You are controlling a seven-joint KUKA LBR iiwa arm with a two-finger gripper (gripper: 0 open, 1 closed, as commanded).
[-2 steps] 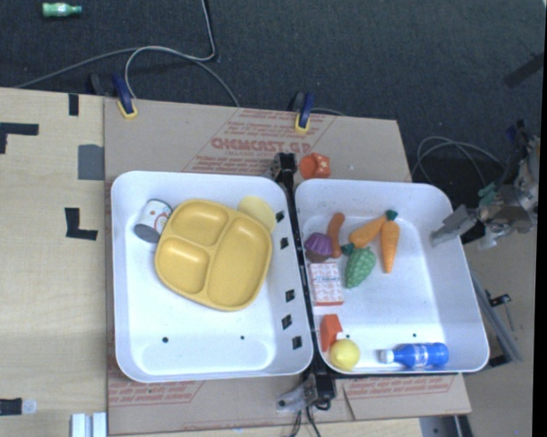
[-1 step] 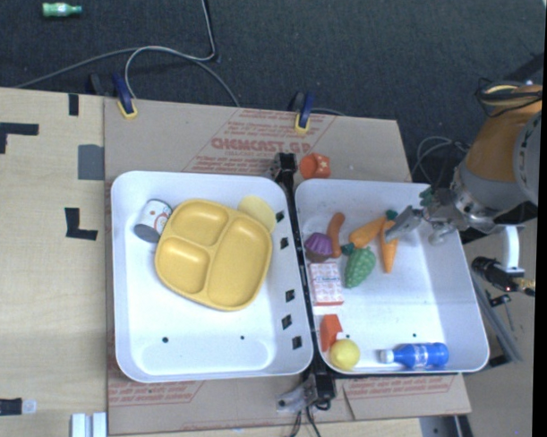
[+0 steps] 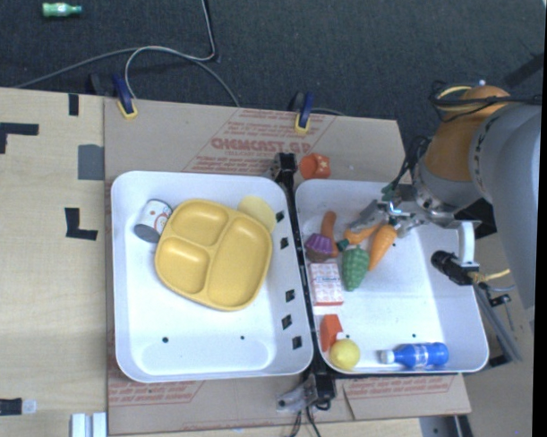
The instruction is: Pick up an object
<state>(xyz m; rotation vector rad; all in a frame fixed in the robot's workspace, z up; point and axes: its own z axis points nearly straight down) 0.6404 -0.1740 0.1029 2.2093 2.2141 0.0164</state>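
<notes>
My gripper (image 3: 387, 213) hangs over the upper part of the right bin (image 3: 449, 309), reached in from the right. Directly below its tip lies an orange toy carrot (image 3: 381, 246), slanting down to the left, its upper end touching or very near the gripper. To the carrot's left are a green toy vegetable (image 3: 353, 266) and a small orange piece (image 3: 357, 235). A purple toy (image 3: 319, 248) and a red-orange sausage shape (image 3: 328, 224) sit by the bin's left wall.
The right bin also holds a red-and-white card (image 3: 325, 283), a red block (image 3: 330, 330), a yellow lemon (image 3: 344, 354) and a blue bottle (image 3: 417, 355). The left bin (image 3: 197, 345) holds a yellow divided plate (image 3: 214, 254), a can (image 3: 151, 220) and a yellow lump (image 3: 257, 209). An orange toy (image 3: 315, 165) sits behind the bins.
</notes>
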